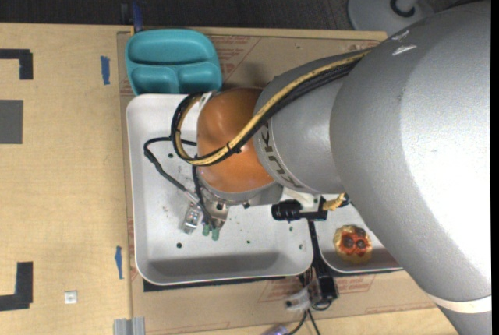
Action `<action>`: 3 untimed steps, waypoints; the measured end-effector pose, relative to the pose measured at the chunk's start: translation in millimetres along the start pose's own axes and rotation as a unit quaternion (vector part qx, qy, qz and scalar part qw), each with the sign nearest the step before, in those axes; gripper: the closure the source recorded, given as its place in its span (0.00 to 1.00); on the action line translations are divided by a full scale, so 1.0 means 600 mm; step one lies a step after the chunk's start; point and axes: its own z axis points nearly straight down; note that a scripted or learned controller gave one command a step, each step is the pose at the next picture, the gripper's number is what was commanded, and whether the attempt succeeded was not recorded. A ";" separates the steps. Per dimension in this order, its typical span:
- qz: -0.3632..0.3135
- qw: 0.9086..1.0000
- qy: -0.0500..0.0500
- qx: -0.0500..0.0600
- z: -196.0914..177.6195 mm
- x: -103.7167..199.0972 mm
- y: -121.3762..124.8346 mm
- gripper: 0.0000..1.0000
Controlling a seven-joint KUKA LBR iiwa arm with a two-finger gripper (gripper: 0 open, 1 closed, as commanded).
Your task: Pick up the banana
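Grey arm [374, 139] over white bin [156, 248]; no legible labels.

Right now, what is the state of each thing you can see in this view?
Gripper: low inside the left bin, nothing seen between its fingers.
Left bin: flat on the bench, arm reaching into it.
Right bin: mostly covered by the arm, holds a small orange-red object.
Teal tray: lying behind the left bin.
Banana: I cannot find it.
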 end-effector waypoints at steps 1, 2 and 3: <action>0.205 0.979 0.001 0.002 -0.105 0.037 0.007 1.00; 0.205 0.979 0.000 0.001 -0.122 0.036 0.008 1.00; 0.149 0.989 0.002 0.001 0.001 0.048 -0.014 1.00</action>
